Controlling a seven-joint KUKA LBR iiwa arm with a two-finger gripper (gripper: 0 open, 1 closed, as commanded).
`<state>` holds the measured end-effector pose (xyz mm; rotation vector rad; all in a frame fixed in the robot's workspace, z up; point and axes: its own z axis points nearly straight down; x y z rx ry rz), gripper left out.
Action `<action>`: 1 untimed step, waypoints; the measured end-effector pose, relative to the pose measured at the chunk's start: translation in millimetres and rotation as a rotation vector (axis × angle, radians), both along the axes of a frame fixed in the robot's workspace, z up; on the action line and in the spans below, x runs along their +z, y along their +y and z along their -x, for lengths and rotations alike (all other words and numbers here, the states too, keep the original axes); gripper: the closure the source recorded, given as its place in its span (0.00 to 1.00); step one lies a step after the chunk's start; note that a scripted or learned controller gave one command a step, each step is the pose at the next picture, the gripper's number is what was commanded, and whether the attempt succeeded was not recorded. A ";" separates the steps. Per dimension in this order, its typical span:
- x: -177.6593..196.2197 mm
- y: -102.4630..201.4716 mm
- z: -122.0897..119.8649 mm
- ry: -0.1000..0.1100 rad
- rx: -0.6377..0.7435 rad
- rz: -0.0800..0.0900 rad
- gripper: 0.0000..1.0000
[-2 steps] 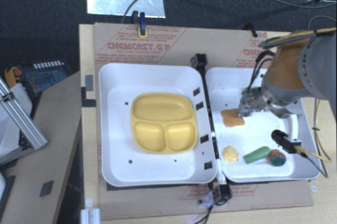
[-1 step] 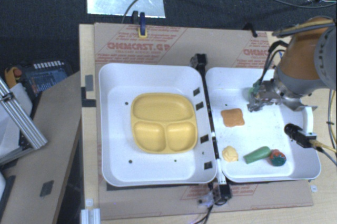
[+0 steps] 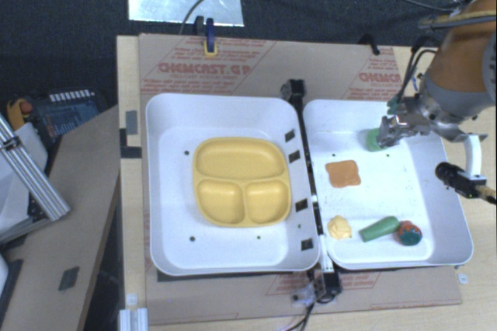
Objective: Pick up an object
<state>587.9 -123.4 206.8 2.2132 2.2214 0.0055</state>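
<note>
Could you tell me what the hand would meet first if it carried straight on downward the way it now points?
Most likely the green object directly under the hand in the right bin; the two already look close or touching, though depth is hard to judge from this slanted view.

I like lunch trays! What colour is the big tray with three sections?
The three-section plastic tray is pale yellow, seen in the camera view.

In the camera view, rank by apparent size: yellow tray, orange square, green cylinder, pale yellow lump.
1. Yellow tray, by far the largest.
2. Green cylinder and orange square: look alike, no ranking.
3. Pale yellow lump, smallest.
</note>
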 end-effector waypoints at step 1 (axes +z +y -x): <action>27.6 -0.1 -1.2 0.002 0.001 -0.001 1.00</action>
